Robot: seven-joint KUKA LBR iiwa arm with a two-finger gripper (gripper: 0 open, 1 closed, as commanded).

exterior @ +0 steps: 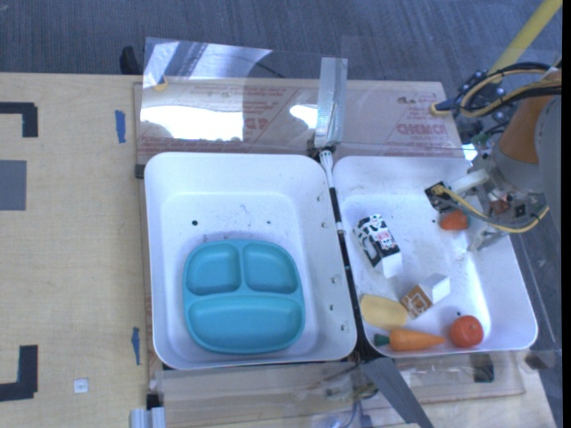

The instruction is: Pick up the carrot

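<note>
The carrot (416,339) is orange with a green stub at its left end. It lies flat along the front wall of the right bin (522,306), between a yellow piece (383,310) and an orange-red ball (466,331). My gripper (470,217) hangs over the bin's far right side, well behind the carrot and apart from it. A small orange thing (453,222) sits right at the gripper's left side; I cannot tell whether it is touched.
A black-and-white cow-print carton (378,241) lies mid-bin, and a small brown-and-white box (423,296) lies just behind the carrot. The left bin (169,185) holds a teal divided plate (243,294). A metal divider post (330,105) stands behind the bins.
</note>
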